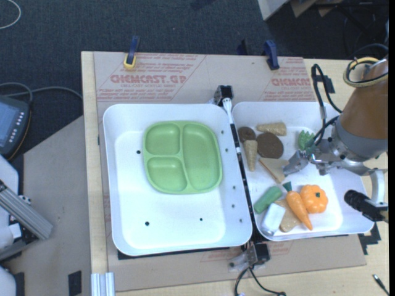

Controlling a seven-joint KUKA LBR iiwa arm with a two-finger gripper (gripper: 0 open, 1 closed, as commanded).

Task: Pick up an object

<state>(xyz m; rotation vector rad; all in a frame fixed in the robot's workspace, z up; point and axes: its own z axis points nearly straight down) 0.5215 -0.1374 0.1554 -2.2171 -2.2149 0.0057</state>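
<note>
Orange carrot [298,208] hugs the right bin's [355,226] front edge — tool [296,163] above.

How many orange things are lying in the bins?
2, both in the right bin: a carrot near its front edge and a small pumpkin touching it on the right. The arm may hide others.

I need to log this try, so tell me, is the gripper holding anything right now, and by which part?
Nothing is held. The gripper hangs open over the right bin, with bare white floor between its fingers; the brown round piece lies beside it.
</note>
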